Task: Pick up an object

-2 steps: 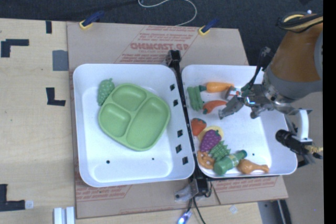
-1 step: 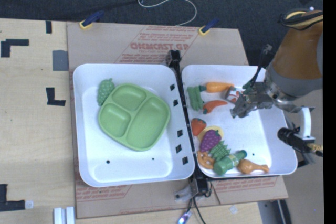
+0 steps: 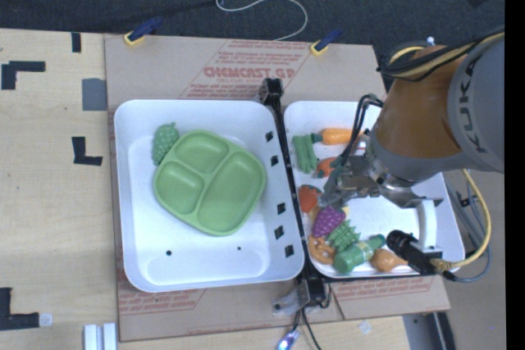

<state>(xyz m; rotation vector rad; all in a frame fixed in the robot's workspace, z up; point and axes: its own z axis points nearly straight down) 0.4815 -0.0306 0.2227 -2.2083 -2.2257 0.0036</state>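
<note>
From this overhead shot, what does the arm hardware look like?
The arm is a thick, rounded grey body with dark KUKA lettering and a broad orange band above the wrist. Yellow and black cables loop along it. The gripper is a dark metal assembly, and a white bracket and black cylinder sit beside it.

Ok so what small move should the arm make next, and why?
Probably a short drop straight down. The gripper hovers in the right bin just above the purple grapes, with nothing seen between its fingers, so the grapes look like the nearest thing to try for.
</note>
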